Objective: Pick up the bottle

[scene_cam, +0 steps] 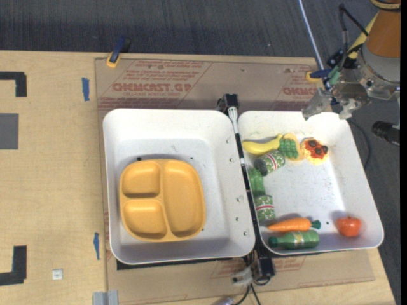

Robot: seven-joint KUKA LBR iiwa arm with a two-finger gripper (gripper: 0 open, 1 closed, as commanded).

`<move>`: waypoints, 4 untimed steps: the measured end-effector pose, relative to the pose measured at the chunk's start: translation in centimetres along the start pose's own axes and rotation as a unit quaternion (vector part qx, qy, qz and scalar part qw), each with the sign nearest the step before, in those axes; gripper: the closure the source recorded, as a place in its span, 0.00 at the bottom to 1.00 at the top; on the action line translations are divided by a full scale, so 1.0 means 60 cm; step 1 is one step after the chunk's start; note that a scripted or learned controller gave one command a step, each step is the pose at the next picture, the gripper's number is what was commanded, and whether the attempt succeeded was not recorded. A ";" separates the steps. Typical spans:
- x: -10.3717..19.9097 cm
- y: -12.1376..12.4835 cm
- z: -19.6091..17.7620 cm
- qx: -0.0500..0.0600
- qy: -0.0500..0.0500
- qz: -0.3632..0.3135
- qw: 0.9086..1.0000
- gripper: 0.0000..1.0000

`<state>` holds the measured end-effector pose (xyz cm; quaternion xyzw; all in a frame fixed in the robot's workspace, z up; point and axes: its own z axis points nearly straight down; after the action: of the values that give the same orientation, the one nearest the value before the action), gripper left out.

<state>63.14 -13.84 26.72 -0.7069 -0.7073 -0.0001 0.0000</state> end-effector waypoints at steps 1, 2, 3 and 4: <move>0.000 0.001 -0.018 -0.001 0.000 -0.001 1.000 1.00; -0.036 0.000 -0.269 -0.002 -0.001 -0.101 0.995 1.00; -0.130 0.005 -0.422 -0.003 -0.002 -0.239 0.971 1.00; -0.130 0.005 -0.421 -0.003 -0.002 -0.239 0.971 0.00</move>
<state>63.47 -21.64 52.01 -0.5169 -0.8560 -0.0002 -0.0035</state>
